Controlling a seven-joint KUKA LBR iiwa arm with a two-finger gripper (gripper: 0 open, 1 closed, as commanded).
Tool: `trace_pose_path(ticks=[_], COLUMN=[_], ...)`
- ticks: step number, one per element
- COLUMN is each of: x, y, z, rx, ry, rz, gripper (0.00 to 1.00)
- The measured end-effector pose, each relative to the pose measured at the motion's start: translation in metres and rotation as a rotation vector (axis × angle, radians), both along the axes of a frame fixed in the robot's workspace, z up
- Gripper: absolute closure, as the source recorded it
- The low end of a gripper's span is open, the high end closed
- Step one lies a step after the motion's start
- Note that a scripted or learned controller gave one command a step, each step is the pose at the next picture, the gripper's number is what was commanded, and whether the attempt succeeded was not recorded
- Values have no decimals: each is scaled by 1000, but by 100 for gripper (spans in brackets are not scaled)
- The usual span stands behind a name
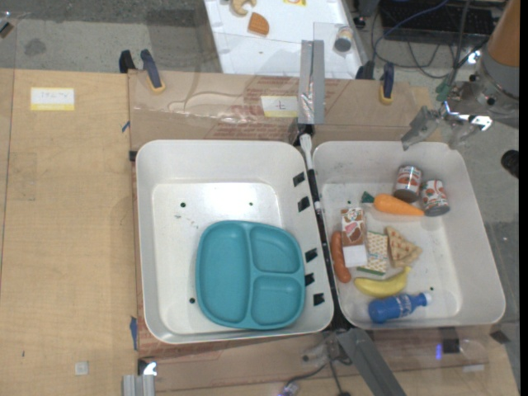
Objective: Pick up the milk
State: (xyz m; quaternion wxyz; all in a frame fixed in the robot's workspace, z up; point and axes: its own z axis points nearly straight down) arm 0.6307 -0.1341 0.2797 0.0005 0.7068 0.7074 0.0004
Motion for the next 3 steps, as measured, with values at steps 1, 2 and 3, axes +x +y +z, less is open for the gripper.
trace_pose_path(ticks=[1, 2, 3], x=[0, -26, -87], y=[79, 76, 68], z=[-85, -156, -188], rx=[1, 1, 1], ry=[2, 4, 2], rz=[-148, -300, -219], gripper=[0, 0, 0])
